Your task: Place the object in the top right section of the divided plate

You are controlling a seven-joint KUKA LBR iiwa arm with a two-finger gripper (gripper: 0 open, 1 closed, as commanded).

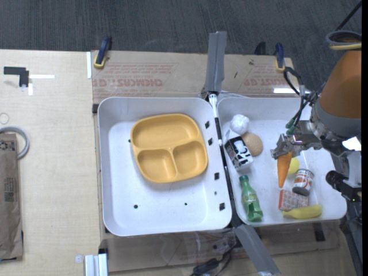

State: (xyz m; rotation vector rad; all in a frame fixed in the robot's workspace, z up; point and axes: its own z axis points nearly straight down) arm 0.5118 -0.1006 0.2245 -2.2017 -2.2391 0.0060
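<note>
Camera view, looking down at a slant. Pale wooden tabletop (pixel 52 154) carries two shallow white bins side by side.

Left white bin (pixel 115 211): holds one yellow plastic divided plate (pixel 168 147), three sections, lying flat near the bin's middle, turned slightly off square. All three sections bare.

Right white bin (pixel 265 111): holds the loose items. White crumpled ball (pixel 239 122) near the far left corner; tan egg-shaped object (pixel 252 144) just beside it. Small black-and-white box (pixel 238 153) touching the tan object on its left side. Green plastic bottle (pixel 250 198) lying along the near left part. Orange carrot-shaped toy (pixel 283 167) points toward the near edge; a small yellow piece (pixel 294 165) just beside it. Small red-and-white can (pixel 302 180) to the carrot's right, a red-and-white packet (pixel 291 200) near it, a yellow banana-shaped toy (pixel 303 213) at the near right corner.

Arm enters from the right, orange band visible. Hand (pixel 283 147) sits at the wide top end of the carrot, apparently touching it. Cannot tell whether the hand is spread or pinched. No object lies on the plate.
</note>
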